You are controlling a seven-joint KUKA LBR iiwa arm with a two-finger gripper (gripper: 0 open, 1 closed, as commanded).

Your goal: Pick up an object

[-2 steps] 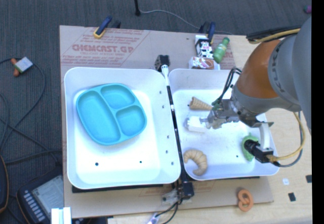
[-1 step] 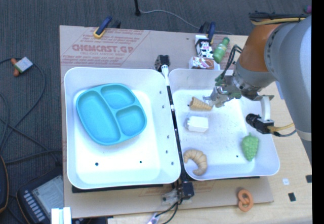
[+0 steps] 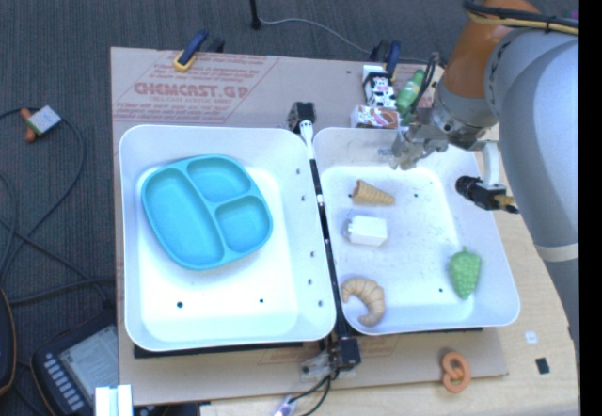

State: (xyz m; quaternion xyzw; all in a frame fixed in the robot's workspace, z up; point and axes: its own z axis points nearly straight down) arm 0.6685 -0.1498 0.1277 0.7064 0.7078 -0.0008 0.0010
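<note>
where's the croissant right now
The croissant lies in the right bin, at its near left corner, just below the white block and across from the green toy.

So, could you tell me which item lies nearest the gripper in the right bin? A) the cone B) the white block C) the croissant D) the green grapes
A: the cone lies just below the gripper at the bin's far edge; the block, grapes and croissant sit farther toward the near side.
</note>
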